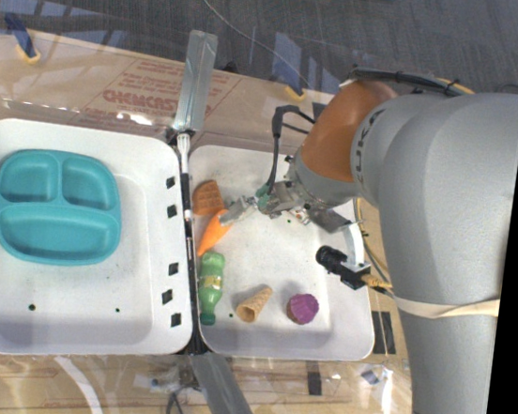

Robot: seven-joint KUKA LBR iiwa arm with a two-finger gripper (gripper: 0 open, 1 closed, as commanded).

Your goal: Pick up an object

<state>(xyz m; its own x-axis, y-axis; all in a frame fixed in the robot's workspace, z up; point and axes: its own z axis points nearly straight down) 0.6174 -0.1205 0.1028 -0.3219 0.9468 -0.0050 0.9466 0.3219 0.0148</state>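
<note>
Five objects lie in the right bin (pixel 355 342); the gripper (pixel 240 210), its opening impossible to tell, hovers at the carrot's (pixel 213 233) one o'clock, seemingly approaching; next, descend and close.

Right bin (pixel 355 342): gripper (pixel 240 210) low at its left side, beside bread piece (pixel 207 196) and carrot (pixel 213 234). Green bottle (pixel 209 285), cone (pixel 252 302), purple object (pixel 302 307) near its front wall.

The arm (pixel 436 225) is a thick, smooth grey tube with black "KUKA" lettering near its base. An orange band (pixel 340 132) circles it above the wrist, and thin black cables (pixel 277 142) loop beside that band.
</note>
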